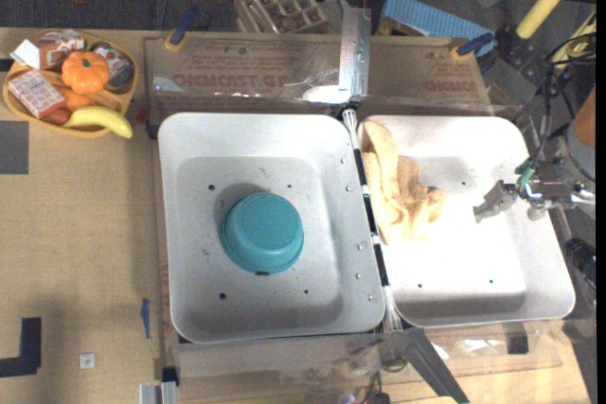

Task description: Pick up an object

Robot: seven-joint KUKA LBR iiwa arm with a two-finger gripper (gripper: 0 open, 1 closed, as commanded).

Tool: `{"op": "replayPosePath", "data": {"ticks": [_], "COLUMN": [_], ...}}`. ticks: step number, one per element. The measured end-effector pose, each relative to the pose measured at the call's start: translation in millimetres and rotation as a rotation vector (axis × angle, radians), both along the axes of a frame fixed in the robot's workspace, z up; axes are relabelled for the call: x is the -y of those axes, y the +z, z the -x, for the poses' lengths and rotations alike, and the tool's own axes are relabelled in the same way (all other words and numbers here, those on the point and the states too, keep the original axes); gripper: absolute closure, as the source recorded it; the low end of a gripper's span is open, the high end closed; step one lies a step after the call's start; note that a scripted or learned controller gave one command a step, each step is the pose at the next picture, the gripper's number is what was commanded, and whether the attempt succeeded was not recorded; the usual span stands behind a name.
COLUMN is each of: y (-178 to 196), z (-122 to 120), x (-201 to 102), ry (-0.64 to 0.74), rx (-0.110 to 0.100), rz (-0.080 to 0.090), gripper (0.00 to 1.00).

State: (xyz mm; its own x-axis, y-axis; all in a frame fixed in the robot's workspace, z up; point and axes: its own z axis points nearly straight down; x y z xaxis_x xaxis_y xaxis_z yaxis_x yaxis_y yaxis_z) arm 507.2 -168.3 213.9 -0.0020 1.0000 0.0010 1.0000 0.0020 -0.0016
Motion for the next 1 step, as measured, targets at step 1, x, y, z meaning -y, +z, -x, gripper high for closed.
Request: {"op": "replayPosePath", "data": {"ticks": [1], "y": [-27.5], "z": [-61.4], "x": [-44.8], "ry": [0.147], "rx": [0.004], "rz": [0.002], "gripper": [0.00]}}
